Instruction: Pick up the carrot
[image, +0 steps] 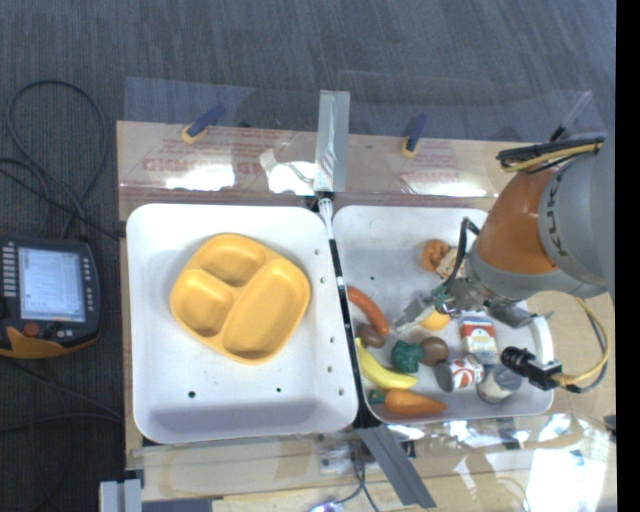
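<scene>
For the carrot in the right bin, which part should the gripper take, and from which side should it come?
Grip the carrot at its thick middle, coming straight down from above. It lies flat along the right bin's near wall, the banana close behind it, so the fingers probably fit best across its width, set carefully between wall and banana.

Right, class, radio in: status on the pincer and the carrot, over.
Pincer low in right bin, above carrot. Carrot lying at bin's near edge, not gripped. Banana beside it, green toy between.
</scene>
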